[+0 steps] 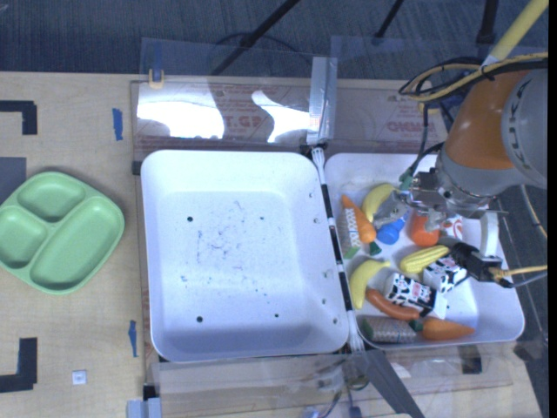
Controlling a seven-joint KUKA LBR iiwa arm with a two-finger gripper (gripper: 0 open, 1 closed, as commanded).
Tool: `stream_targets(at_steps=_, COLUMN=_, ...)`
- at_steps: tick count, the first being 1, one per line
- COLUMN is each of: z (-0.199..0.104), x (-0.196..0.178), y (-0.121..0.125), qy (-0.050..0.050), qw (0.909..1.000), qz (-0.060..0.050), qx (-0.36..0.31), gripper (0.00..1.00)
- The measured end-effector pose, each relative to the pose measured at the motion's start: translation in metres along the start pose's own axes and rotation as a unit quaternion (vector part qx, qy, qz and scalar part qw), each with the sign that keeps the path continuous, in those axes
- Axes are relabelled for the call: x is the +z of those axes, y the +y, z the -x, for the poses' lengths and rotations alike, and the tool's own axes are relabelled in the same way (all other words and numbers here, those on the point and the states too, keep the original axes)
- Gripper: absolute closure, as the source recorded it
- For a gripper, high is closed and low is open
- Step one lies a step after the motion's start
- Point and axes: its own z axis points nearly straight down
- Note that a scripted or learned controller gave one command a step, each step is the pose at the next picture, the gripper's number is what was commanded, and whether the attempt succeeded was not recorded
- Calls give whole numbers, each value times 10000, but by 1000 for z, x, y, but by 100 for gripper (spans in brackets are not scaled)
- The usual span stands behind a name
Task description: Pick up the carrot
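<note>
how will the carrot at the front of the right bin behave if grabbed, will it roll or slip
The carrot looks like smooth moulded plastic, so probably stiff, light and a bit slippery. Its tapered round shape may roll or pivot. It lies against the bin wall, which could crowd the fingers.

A pale wooden worktop [70, 111] filled most of the view, marked with black tape corners [24, 116] and small blue tape strips [117, 123]. Beyond its far edge lay dark blue-grey carpet [104, 11], crossed by black stand legs [278, 16]. Glare shone on a clear panel [218, 107].
</note>
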Motion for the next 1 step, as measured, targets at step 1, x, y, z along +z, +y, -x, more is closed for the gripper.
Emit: stream_targets(at_steps=1, z=-1, x=-10, y=1, qy=-2, qw=10000, qz=9, qx=-6, gripper=100)
